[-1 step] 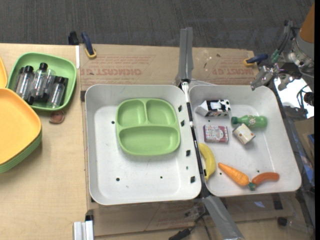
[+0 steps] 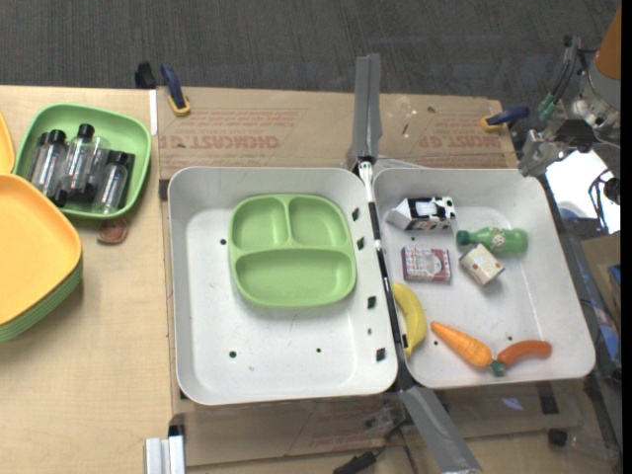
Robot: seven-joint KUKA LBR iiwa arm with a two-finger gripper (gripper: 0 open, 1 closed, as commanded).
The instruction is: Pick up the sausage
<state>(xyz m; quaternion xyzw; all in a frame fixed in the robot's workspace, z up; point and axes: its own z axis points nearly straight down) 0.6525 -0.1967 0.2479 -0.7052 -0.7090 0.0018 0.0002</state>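
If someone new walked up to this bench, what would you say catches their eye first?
Probably the green divided plate, alone in the left bin. Next comes the clutter of small things in the right bin: a banana by the divider, a carrot and the reddish sausage near the front edge. The gripper hangs off beyond that bin's far right corner.

A robot lab: white bins (image 2: 188,265) on a cardboard-covered bench (image 2: 296,131), toy food.
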